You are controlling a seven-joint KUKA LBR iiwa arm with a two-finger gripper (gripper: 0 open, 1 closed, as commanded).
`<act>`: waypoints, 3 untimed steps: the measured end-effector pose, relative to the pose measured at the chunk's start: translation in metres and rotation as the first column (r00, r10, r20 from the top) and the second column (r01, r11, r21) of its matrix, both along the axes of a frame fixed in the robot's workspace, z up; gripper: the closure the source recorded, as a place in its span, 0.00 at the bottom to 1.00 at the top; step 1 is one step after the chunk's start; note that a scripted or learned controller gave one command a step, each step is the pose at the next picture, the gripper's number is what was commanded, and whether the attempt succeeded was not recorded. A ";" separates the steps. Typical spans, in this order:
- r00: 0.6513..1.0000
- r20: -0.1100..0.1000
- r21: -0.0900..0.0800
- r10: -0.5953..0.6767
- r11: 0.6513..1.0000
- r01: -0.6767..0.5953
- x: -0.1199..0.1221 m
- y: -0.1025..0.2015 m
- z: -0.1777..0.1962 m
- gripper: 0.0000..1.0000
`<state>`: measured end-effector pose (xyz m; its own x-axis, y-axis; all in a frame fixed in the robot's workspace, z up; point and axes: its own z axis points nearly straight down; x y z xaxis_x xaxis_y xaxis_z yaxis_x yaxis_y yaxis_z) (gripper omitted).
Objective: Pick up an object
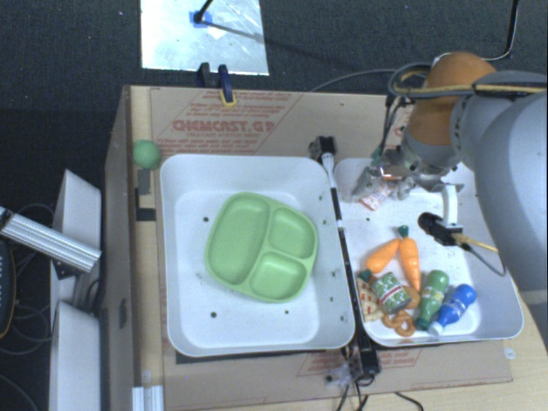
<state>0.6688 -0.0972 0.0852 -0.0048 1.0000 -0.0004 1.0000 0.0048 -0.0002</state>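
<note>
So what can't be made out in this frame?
- Gripper: blurred and small in the camera view, fingers unreadable.
- Small red-and-white item beneath it: too blurred to identify.
- Toys piled in the right bin: overlapping, lower ones partly covered.
- Arm: cut off by the right edge.

One fixed camera above the bench, looking down at a slant, both white bins (184, 255) in frame

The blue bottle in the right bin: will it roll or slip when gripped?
The blue bottle lies on its side, so it could roll if nudged. It looks smooth and rounded, perhaps slippery. It touches the green bottle, which may shift with it.
</note>
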 end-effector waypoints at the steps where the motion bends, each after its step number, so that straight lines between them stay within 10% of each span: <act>1: 1.000 -0.002 -0.001 0.000 1.000 0.000 0.000 0.013 0.000 0.00; 3: 1.000 -0.016 0.003 0.001 1.000 -0.001 -0.003 0.009 -0.001 0.00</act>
<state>0.6659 -0.0878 0.0841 -0.0057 1.0000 0.0023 0.9998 0.0057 -0.0167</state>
